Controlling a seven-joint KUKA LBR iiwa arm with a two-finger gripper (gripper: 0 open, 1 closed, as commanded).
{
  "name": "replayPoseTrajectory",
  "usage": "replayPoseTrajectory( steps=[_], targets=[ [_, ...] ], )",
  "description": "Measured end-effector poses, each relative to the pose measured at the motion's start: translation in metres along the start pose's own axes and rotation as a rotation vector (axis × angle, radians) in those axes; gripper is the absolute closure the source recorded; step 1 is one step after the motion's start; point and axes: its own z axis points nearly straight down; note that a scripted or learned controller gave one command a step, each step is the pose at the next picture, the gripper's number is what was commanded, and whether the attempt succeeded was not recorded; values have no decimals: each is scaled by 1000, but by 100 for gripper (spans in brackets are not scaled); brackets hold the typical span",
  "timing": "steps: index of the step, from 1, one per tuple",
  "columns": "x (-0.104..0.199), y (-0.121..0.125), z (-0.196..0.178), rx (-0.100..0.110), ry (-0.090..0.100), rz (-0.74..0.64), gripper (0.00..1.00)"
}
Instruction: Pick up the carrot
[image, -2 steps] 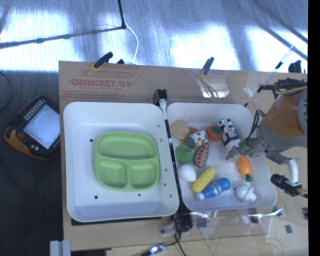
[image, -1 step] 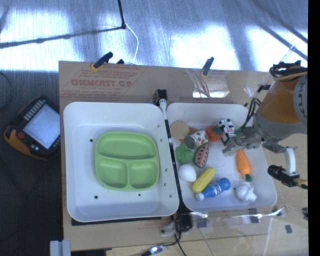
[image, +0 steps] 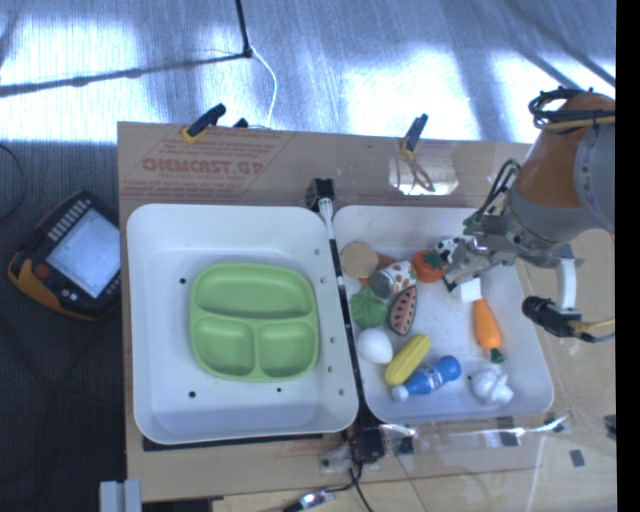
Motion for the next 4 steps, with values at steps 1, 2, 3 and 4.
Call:
replayPoseTrajectory(
  steps=[1,2,3,4],
  targets=[
    [-50,8,-31,-3,-4,-457,100],
    [-49,8,-30,-2,-3,-458,0],
    [-43,-45,73,4,6,-655,0],
    [-43,-42,60,-5,0,-653,100]
  ],
)
